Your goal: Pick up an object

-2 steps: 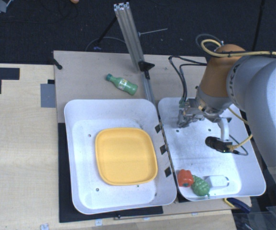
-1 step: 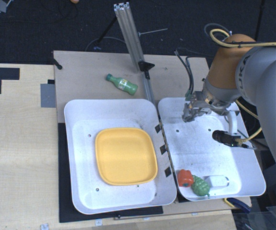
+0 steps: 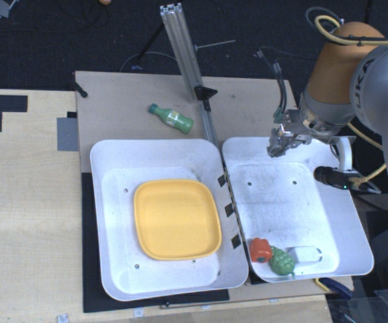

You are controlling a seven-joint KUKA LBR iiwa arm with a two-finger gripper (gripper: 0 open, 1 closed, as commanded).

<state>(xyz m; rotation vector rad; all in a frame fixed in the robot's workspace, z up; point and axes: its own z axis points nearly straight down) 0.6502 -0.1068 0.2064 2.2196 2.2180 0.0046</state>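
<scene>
A small red toy (image 3: 260,249) lay at the near edge of the right bin (image 3: 335,227), touching a knobbly green toy (image 3: 282,262), with a white object (image 3: 306,254) just beside them. A yellow square plate (image 3: 177,219) sat flat in the left bin (image 3: 109,180). A green bottle (image 3: 171,118) lay on its side on the bench (image 3: 113,106) behind the bins. The arm (image 3: 345,73) reached in from the right, its gripper (image 3: 279,143) over the right bin's far edge, well apart from the toys; how far it was open could not be told.
</scene>
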